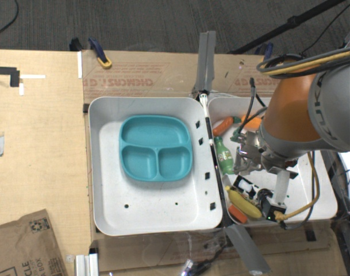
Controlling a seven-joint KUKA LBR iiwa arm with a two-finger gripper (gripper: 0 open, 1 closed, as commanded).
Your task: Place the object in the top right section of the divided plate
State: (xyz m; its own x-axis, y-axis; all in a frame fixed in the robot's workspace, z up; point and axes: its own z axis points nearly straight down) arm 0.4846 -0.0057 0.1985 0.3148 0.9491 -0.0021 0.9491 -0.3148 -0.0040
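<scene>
A teal divided plate (156, 148) lies in the left white bin (106, 200), with one wide section at the far side and two small ones at the near side; all its sections are bare. My gripper (243, 161) hangs low over the right bin (321, 203), under the grey and orange arm. It is next to a green bottle (223, 154) that lies along the bin's left wall. Whether anything is between its fingers is hidden by the wrist.
Also in the right bin are an orange carrot (223, 125) and another orange piece (252, 121) at the far side, plus a yellow banana (245, 204) and a red piece (237, 214) at the near left corner. A raised divider wall (212, 154) separates the bins.
</scene>
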